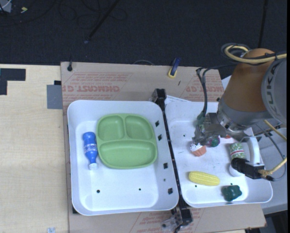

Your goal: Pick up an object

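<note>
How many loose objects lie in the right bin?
4 visible: an orange-and-white item under the pincer, a small can by the right wall, a yellow corn cob and a dark green piece near the front. The arm may hide more.

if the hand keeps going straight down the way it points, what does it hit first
Probably the small orange and white object in the right bin; the hand sits just above it. Depth is unclear from this slanted view, so it might meet the bin floor beside it.
</note>
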`<control>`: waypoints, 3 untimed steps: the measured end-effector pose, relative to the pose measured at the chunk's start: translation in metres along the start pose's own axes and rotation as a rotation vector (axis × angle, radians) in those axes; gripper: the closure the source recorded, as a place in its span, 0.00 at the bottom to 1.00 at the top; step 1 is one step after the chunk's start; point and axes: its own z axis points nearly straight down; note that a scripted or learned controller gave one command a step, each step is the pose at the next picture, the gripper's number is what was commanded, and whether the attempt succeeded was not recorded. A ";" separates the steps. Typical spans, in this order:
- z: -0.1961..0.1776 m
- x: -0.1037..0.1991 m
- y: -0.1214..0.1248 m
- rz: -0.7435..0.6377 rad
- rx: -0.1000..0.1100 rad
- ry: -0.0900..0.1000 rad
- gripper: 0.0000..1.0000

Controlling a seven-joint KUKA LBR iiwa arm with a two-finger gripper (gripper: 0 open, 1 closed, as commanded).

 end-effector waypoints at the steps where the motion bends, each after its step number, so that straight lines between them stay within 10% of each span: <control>1: -0.001 0.037 0.023 0.001 -0.002 -0.001 1.00; 3: -0.007 0.030 0.010 0.006 0.001 -0.002 1.00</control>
